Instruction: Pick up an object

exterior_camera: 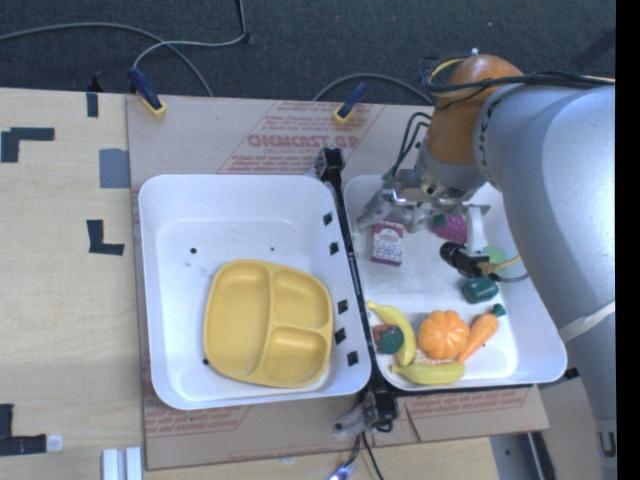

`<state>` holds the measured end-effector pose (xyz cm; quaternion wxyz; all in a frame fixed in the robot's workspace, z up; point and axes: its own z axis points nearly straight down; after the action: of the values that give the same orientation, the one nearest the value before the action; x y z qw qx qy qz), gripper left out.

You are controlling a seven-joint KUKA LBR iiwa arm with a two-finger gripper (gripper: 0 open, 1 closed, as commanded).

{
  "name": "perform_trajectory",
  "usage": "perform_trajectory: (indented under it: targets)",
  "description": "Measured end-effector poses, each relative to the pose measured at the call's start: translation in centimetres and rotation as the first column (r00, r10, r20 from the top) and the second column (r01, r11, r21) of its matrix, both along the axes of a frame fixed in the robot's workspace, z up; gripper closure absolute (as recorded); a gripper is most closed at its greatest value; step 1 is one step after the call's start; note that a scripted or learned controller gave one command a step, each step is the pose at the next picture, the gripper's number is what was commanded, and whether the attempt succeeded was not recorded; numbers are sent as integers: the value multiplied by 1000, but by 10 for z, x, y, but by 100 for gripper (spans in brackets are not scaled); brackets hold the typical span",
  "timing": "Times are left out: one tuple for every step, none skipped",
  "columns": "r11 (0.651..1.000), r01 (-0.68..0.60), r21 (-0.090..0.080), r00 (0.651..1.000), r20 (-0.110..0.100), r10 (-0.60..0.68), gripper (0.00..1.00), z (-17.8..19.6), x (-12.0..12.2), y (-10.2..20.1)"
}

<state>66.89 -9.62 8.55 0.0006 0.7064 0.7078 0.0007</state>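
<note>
Right bin, contents: a small pink-and-white carton near the divider, upright; my claw hung just above it, over the bin's far end. Whether my claw was open or closed, I could not tell. Near end: an orange pumpkin, a carrot, two bananas. Left bin: one yellow divided tray.

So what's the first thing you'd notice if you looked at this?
The big grey robot arm with its orange band reaching in from the right over the right white bin. Next, the yellow plastic divided tray lying in the left white bin. Then the small orange toy pumpkin among toy food near the right bin's front.
</note>
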Motion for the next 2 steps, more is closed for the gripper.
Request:
perform_trajectory:
  targets:
    - [1000,0,0,1000,0,0,0,0,0,2]
    - [1000,0,0,1000,0,0,0,0,0,-5]
